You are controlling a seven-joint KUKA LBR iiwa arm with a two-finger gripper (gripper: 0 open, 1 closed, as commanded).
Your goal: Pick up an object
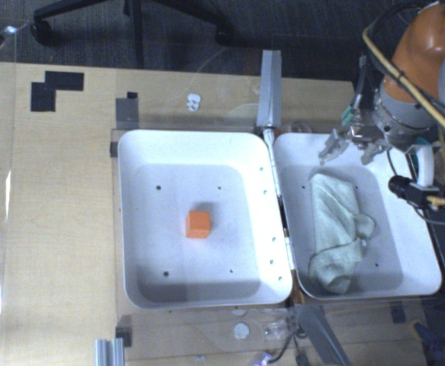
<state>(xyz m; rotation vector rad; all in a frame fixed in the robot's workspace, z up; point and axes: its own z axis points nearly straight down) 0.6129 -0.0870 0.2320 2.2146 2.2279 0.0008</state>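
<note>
A small orange cube (198, 224) lies near the middle of the left bin (138, 158). In the right bin (420, 273), a crumpled pale grey-green cloth (336, 227) stretches from the middle toward the front. My gripper (349, 148) hangs over the back edge of the right bin, just above the cloth's far end. Its two fingers are spread apart and open, with nothing between them. The arm's orange band (428, 33) shows at the upper right.
A grey metal post (269, 90) stands at the back between the two bins. Black tape marks (54, 88) sit on the wooden bench at far left. Cables (428, 193) run along the right bin's right side.
</note>
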